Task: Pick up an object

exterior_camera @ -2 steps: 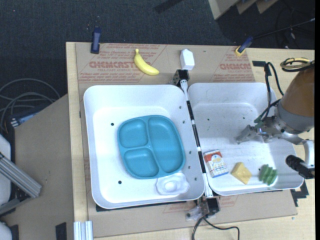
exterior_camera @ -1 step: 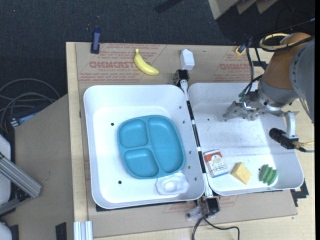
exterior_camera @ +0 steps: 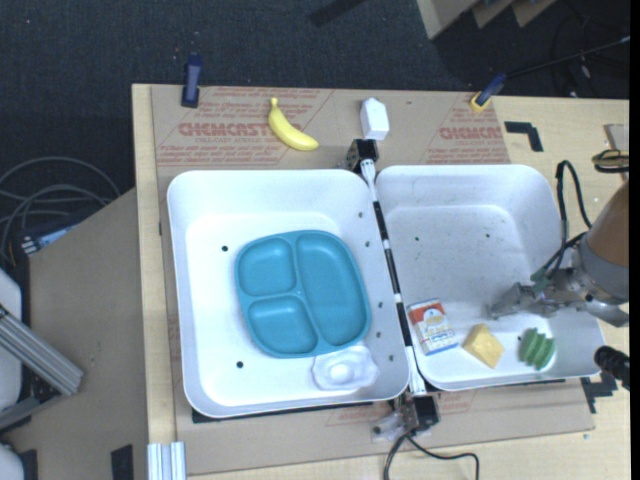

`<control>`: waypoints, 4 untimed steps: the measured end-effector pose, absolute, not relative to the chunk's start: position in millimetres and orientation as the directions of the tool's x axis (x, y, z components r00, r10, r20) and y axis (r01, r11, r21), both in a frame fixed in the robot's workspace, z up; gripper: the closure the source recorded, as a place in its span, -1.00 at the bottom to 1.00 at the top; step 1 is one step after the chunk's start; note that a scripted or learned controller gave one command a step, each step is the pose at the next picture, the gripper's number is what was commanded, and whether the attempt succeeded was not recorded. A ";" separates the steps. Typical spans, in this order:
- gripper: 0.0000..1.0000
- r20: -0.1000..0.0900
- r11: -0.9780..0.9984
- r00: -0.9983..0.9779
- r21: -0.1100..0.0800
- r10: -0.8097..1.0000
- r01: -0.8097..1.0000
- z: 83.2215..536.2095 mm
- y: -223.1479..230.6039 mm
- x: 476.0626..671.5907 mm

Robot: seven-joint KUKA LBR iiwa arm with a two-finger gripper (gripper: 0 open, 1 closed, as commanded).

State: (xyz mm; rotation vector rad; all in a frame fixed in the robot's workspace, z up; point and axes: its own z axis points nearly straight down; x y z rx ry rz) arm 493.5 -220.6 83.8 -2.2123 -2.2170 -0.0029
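At the near edge of the surface [exterior_camera: 260, 448], cables and a small clamp [exterior_camera: 405, 423] sat just below the seam where the two bins met. In the left bin [exterior_camera: 200, 218], nearest the viewer, a clear plastic lidded cup [exterior_camera: 342, 370] lay against the front wall, touching the near edge of a blue divided plate [exterior_camera: 300, 292] that occupied the bin's middle.

In the right bin [exterior_camera: 470, 198], three things lay along the front: a small white-and-red carton [exterior_camera: 431, 326] near the dividing wall, a yellow wedge-shaped block [exterior_camera: 484, 347] just beside it, and a green pepper-like object [exterior_camera: 537, 349] further right. Just beyond these, the end effector [exterior_camera: 520, 301] reached in from the right, low over the bin floor, above and between the yellow block and the green object; nothing was visible between its fingers, and whether they were spread or closed could not be told. The grey arm [exterior_camera: 605, 258] stood behind it at the frame's right side.

Farther back, the bare rear half of the right bin showed a few dark specks. Beyond the bins, on the cardboard-covered surface, a banana [exterior_camera: 290, 129] lay behind the left bin, a white clip [exterior_camera: 375, 118] stood at the top of the seam, and a blue clamp [exterior_camera: 191, 80] held the far left corner.
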 end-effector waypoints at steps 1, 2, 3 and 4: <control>-1.00 -0.001 0.002 -0.002 0.004 1.000 1.000 182.2 -223.4 593.7; -1.00 0.000 0.000 0.000 -0.001 1.000 1.000 84.0 -177.1 537.6; -1.00 0.001 0.002 -0.002 0.001 1.000 1.000 85.0 -115.8 630.3; -1.00 -0.002 0.000 0.000 0.002 1.000 1.000 93.7 -170.4 655.4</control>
